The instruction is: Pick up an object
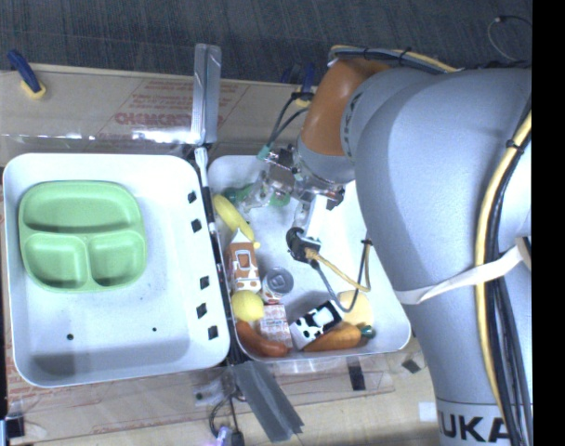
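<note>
- A blue clamp (24,72) sits at the far left corner of the tabletop (97,100), on the brown board behind the bins.
- The left bin (41,360) carries a pale green divided tray (81,234), lying flat in its far left part; the rest of the bin floor shows white with a few dark specks.
- A grey bracket (206,91) stands upright at the far end of the seam between the two bins.
- The right bin (394,337) holds the objects to choose from. Along its left wall lie a yellow banana (229,215), then a small orange-and-white carton (243,266), then a yellow lemon-like fruit (247,307).
- A small grey round can (279,281) rests near the carton, towards the bin's middle.
- At the near end sit a red-brown sausage shape (262,345), a black-and-white block (315,324) and an orange carrot (336,339), packed closely.
- The end effector (284,186) hangs over the far part of the right bin, just beside the banana; whether its fingers are parted or closed cannot be told, and nothing is seen between them.
- The grey arm (450,203) with its orange band (334,110) covers the right side.
</note>
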Action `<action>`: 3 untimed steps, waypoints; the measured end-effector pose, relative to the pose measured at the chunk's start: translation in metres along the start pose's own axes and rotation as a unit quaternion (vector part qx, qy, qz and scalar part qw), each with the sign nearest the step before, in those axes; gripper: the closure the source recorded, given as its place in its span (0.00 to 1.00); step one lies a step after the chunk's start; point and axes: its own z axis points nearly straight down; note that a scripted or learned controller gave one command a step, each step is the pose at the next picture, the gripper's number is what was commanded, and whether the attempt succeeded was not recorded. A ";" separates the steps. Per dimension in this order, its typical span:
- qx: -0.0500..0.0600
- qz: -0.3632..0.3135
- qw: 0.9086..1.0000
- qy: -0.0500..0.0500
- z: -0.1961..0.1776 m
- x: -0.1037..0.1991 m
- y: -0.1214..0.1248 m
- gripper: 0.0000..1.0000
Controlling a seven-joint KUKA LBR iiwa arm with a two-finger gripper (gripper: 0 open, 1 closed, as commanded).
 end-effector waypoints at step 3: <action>0.000 0.032 0.999 0.003 0.013 0.013 0.012 0.00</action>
